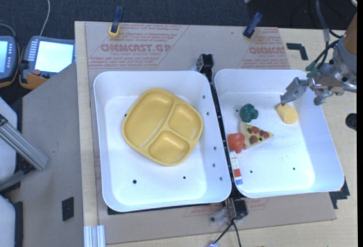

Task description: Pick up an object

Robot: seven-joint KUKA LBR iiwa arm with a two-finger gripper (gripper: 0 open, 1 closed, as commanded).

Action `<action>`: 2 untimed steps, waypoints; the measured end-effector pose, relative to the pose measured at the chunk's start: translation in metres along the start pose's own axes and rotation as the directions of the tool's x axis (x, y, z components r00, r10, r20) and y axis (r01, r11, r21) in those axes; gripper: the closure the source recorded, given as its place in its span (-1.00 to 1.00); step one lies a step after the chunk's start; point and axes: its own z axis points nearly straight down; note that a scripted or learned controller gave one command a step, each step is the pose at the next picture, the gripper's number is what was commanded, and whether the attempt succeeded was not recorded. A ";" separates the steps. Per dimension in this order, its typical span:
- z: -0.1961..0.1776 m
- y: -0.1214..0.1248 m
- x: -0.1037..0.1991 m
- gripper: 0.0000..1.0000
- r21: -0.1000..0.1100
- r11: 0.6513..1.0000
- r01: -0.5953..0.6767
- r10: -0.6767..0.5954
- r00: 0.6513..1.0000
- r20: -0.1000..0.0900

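No object is lifted yet; the pick looks not yet made. In the right bin [317, 175], 4 small toy foods lie loose: a yellow, ridged corn-like piece [287, 114] at 1 o'clock, a dark green knobbly broccoli [248, 111], a flat pizza wedge [256, 134] and a red chunk [236, 141] toward 9 o'clock. The gripper [303, 94] hangs just above the corn piece; whether the jaws are wide or narrow I cannot tell. The left bin [108, 172] holds a smooth yellow 3-compartment plate [163, 126].
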 end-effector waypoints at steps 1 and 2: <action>0.059 -0.004 0.008 -1.00 0.004 1.000 0.000 0.000 1.000 -0.002; 0.110 0.002 0.000 -1.00 0.005 1.000 -0.001 0.001 1.000 -0.001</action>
